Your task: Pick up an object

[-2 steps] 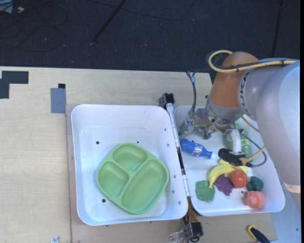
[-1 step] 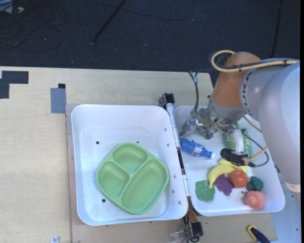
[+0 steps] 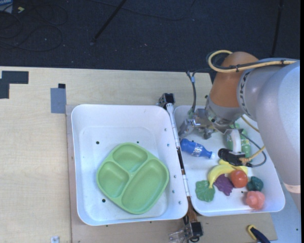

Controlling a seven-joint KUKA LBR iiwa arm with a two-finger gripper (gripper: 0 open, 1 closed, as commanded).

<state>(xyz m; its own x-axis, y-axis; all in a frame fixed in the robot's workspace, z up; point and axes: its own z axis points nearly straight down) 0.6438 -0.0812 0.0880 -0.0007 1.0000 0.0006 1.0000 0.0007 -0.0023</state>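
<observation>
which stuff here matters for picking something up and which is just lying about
Part of the job: gripper; right bin with blue bottle, banana, tomato, purple toy, green leaf toy, pink toy.

Lying about: left bin; green divided plate.

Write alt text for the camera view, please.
A grey arm's pincer hangs low over the far end of the right bin, beside a blue bottle, banana and other toys. The left bin holds a green divided plate.
</observation>
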